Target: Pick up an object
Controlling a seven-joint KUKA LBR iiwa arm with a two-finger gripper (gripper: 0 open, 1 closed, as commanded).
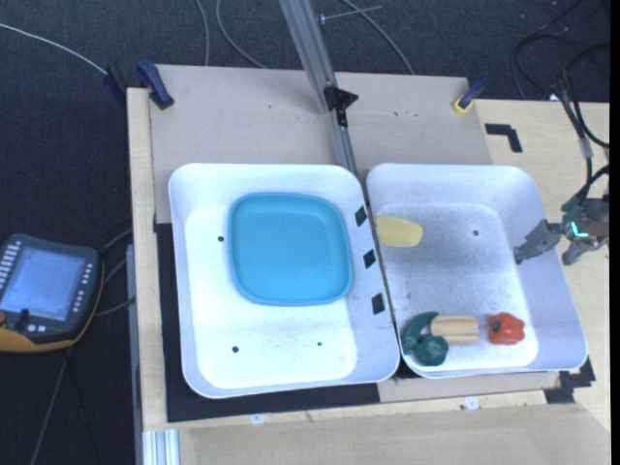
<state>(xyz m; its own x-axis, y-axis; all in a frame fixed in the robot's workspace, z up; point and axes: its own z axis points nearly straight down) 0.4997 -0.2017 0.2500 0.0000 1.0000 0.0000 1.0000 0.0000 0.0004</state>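
Note:
In the right bin (528,197), a yellow rounded piece (399,231) lies near the left wall. Along the front wall lie a dark green toy vegetable (424,338), a tan block (455,329) touching it, and a red toy pepper (505,328). My gripper (557,247) hangs over the bin's right rim, far from all of them. Its two fingers are spread open with nothing between them.
The left bin (199,260) holds a square blue plate (291,248). A metal bar (310,42) slants down from the top to the gap between the bins. A teach pendant (44,289) lies off the bench at far left. Cables run at right.

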